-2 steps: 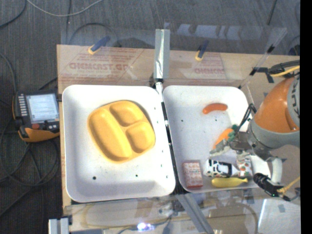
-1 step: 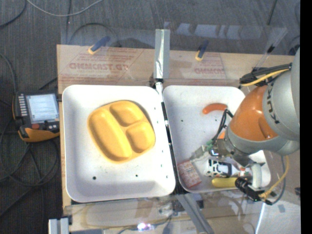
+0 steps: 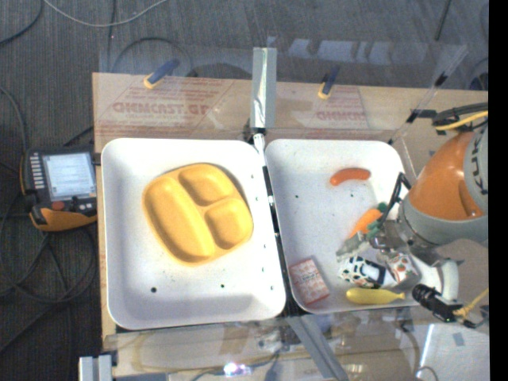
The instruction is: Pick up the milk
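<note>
A: Starting from the biggest things: the table (image 3: 107, 105) is carrying two white bins. The left bin (image 3: 127, 292) is holding a yellow divided tray (image 3: 198, 210); the right bin (image 3: 309, 165) is holding the small items, and the arm (image 3: 448, 189) is reaching over its right side.

B: And the milk?

A: I am taking the small black-and-white patterned carton (image 3: 359, 271) to be the milk. It is lying on the floor of the right bin, near the front right corner, just above a yellow banana (image 3: 377, 296). So, judging by this, the pick is not yet done; the carton is not looking lifted.

B: Is the pincer closing on it?

A: The pincer (image 3: 381, 240) is sitting low, just beside the carton and an orange carrot (image 3: 367, 218), but the wrist is covering it, so I cannot tell how wide it is standing or whether anything is caught in it.

B: Anything else getting lost?

A: A red-and-white item (image 3: 401, 268) by the carton is partly covered and is staying unidentifiable. A pinkish packet (image 3: 306, 280) and an orange sausage shape (image 3: 350, 176) are lying apart, well clear.
</note>
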Available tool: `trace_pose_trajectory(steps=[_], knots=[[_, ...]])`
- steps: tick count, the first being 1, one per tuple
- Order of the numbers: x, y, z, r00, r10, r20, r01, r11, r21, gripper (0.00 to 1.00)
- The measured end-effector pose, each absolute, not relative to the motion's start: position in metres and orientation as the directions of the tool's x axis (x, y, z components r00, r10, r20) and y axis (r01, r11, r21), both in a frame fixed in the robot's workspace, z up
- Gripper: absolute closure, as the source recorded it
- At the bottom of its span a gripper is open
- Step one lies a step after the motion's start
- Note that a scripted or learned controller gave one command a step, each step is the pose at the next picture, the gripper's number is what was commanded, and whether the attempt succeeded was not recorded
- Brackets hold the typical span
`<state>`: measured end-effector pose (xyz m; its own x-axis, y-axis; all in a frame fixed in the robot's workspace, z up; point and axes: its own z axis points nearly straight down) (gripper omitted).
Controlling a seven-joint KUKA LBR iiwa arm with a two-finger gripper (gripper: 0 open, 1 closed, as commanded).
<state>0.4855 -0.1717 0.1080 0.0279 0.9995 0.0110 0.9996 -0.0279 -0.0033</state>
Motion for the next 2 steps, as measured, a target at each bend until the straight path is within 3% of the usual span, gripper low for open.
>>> trace_pose_trajectory(steps=[1,2], knots=[[0.488,-0.151,0.0912,-0.039,0.999,-0.009,0.999,0.039,0.015,0.0],[0.4888,-0.1498,0.1005,-0.04,0.999,-0.005,0.999,0.04,0.015,1.0]])
